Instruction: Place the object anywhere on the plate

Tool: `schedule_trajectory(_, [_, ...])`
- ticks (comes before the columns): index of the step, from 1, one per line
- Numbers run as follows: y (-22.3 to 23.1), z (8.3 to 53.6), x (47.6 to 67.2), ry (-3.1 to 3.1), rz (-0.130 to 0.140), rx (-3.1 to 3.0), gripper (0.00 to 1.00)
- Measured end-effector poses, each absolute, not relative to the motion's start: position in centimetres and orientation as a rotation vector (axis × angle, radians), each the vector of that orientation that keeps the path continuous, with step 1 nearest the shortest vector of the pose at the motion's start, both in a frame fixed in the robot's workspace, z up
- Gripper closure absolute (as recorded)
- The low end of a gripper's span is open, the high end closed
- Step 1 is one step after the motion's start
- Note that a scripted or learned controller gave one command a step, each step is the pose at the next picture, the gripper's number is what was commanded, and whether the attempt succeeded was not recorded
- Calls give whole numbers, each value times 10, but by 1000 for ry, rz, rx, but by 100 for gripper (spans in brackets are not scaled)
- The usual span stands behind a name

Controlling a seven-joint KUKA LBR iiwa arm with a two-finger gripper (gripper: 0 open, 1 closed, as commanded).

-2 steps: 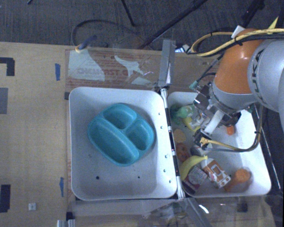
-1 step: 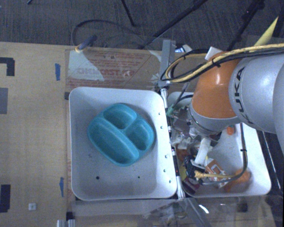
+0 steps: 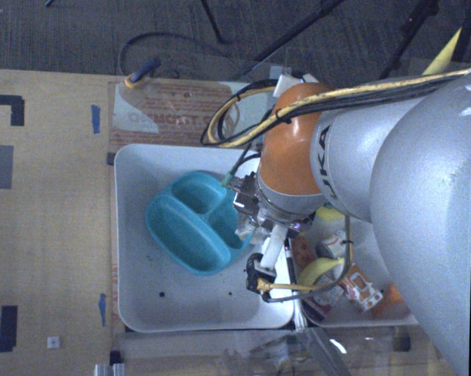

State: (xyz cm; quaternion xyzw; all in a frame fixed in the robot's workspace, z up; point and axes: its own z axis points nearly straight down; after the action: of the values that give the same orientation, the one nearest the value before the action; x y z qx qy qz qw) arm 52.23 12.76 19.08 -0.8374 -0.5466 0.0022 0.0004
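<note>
Gripper [image 3: 248, 222] is hovering over the right edge of the blue plate [image 3: 189, 228] in the left bin [image 3: 134, 218]. The plate's long axis is running diagonally away toward view-left. Cannot tell whether the gripper is holding anything. Loose packets [image 3: 359, 292] are lying in the right bin [image 3: 354, 322].

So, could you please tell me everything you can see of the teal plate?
The teal plate is a rounded, divided dish, plastic by its look, with one long compartment and smaller ones beside it. It lies flat and right way up, turned diagonally, on the floor of the left bin. The arm hides its right edge.
</note>
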Motion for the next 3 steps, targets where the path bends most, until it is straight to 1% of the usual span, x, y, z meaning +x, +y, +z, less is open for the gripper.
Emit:
schedule_trajectory(1, [198, 206, 536, -1898, 5, -2503, 100])
schedule_trajectory(2, [225, 231, 548, -2109, 4, -2328, 100])
schedule_trajectory(3, [223, 197, 504, -2190, 11, -2248, 100])
